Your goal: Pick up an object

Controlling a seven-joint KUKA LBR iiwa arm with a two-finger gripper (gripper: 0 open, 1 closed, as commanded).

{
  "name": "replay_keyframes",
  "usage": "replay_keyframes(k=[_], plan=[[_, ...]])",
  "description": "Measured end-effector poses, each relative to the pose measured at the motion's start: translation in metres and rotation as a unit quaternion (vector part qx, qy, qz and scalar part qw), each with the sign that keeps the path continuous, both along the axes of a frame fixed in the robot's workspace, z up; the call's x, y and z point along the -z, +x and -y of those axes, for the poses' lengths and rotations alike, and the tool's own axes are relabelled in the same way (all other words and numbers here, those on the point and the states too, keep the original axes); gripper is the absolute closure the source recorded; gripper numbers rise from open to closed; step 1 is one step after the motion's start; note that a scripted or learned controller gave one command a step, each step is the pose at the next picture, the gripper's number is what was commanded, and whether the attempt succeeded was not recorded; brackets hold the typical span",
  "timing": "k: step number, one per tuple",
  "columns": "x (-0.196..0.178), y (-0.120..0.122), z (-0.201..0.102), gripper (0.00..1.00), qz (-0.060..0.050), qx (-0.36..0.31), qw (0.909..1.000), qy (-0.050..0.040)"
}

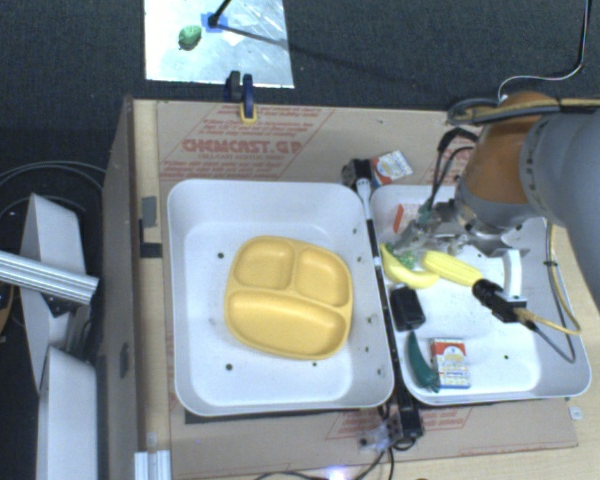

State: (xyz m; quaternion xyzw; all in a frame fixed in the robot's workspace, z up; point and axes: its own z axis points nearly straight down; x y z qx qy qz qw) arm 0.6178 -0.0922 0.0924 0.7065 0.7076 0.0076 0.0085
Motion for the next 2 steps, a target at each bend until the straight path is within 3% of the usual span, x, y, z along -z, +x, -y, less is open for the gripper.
replay_keyframes(k=[1,2], plan=[[0.0063,-0.0440,0.0005,0.00,-0.008,0.001,1.0000,-0.0017],[-0.0032,-0.0438,-0.0005,1.00,-0.009,0.000,1.0000,-0.0009]])
